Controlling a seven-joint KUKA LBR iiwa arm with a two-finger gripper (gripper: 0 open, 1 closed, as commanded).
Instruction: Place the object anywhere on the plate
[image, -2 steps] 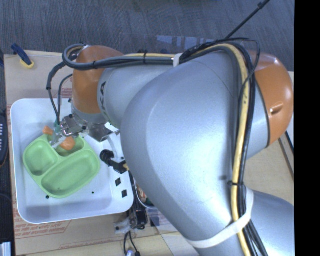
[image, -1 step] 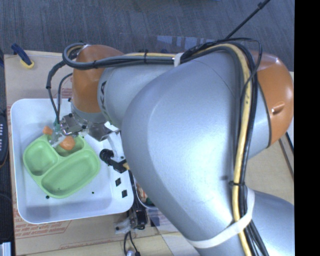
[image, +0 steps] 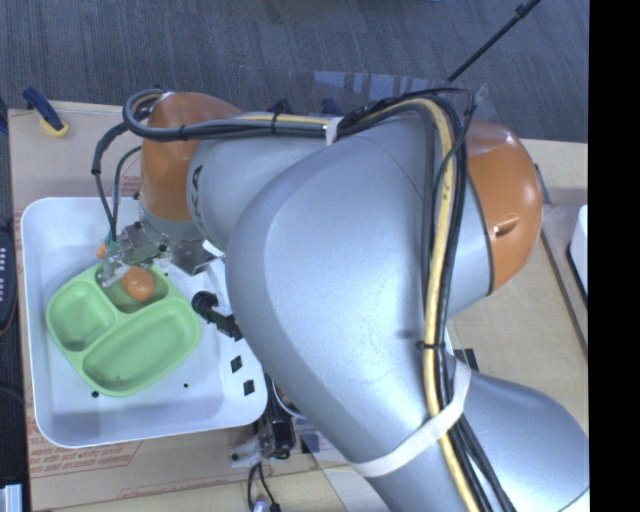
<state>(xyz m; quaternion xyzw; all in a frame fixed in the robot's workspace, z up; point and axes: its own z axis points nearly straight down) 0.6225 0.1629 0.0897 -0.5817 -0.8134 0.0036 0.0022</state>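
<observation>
A green divided plate (image: 120, 335) lies in the left white bin (image: 60, 410). A small orange object (image: 140, 286) sits at the plate's upper right compartment. My gripper (image: 125, 262) hangs directly over that spot, at the end of the grey arm that reaches across from the right. The orange object lies right at the gripper's tip, touching or nearly touching it. The wrist hides most of the gripper.
The arm's grey body and orange band (image: 505, 215) cover the right bin and most of the bench. A blue and yellow tool (image: 45, 112) lies at the bench's far left corner. Cables (image: 110, 165) loop above the wrist.
</observation>
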